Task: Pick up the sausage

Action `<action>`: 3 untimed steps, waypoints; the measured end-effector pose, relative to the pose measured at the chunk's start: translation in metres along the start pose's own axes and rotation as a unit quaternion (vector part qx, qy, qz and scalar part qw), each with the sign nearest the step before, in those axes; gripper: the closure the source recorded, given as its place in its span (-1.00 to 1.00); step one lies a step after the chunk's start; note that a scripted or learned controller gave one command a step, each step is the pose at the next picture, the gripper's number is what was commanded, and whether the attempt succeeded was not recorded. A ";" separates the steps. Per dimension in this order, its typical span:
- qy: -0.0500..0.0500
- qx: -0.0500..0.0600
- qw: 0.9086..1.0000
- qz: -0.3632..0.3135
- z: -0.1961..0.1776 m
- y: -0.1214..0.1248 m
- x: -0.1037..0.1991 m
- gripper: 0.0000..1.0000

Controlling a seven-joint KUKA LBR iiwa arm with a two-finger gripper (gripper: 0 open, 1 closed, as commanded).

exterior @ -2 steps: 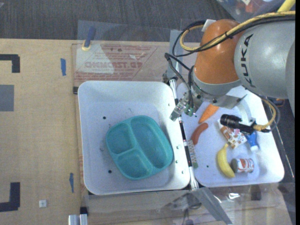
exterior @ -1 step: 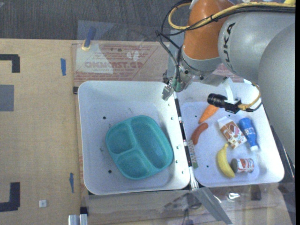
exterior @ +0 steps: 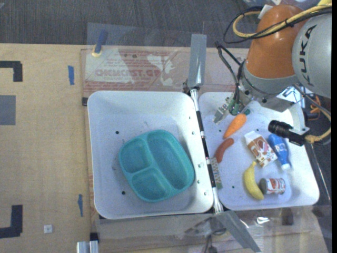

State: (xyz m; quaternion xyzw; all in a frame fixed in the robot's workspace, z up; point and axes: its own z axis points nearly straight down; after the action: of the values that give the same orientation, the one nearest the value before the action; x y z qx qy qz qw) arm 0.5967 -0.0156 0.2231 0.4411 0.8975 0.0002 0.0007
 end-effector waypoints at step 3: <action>-0.003 -0.002 0.979 -0.202 0.037 0.019 -0.071 -1.00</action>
State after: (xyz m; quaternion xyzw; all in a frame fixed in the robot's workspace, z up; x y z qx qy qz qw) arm 0.6551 -0.0603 0.1866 0.2506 0.9681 0.0007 0.0047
